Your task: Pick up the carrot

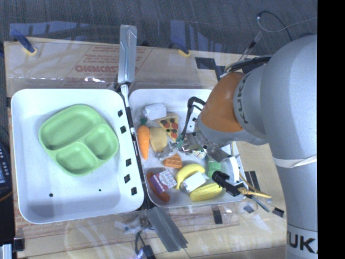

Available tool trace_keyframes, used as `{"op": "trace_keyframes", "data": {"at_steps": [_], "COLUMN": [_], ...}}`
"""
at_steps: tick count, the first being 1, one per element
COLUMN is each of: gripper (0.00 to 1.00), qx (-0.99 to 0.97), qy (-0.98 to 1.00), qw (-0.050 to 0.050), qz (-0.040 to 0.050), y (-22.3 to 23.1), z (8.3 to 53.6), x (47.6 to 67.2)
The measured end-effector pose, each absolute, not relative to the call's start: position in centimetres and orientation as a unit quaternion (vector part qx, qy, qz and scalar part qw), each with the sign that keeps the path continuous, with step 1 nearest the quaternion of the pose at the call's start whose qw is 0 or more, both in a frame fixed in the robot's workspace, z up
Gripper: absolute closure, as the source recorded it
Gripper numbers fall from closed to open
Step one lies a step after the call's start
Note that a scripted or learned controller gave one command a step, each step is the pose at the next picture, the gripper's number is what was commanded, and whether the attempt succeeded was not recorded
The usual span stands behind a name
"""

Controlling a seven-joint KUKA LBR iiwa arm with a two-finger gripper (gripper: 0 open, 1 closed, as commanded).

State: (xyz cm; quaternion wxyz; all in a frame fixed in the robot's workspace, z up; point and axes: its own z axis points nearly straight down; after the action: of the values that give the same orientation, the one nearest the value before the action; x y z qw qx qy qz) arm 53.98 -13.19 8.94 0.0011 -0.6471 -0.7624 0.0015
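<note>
The carrot [143, 140], orange with a green top, lies lengthwise along the left wall of the right bin [139, 99]. It rests on the bin floor beside a beige potato-like piece [158, 139]. My gripper [187, 144] hangs low over the middle of the right bin, under the orange wrist band. It is about a hand's width to the right of the carrot and apart from it. The arm's bulk hides the bin's right side.
Crowded around the carrot in the right bin are a white block [154, 111], a pizza slice [171, 125], an orange wedge [172, 161], a banana [190, 172], a corn cob [206, 192] and a red can [158, 183]. A green divided plate [79, 139] sits in the left bin [32, 204].
</note>
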Motion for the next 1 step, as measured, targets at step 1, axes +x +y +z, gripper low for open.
{"op": "trace_keyframes", "data": {"at_steps": [1], "gripper": [0.00], "qx": [-0.588], "qy": [-0.809], "qw": [0.002], "qz": [0.0017], "y": [-5.56], "z": [18.90], "x": [53.06]}}
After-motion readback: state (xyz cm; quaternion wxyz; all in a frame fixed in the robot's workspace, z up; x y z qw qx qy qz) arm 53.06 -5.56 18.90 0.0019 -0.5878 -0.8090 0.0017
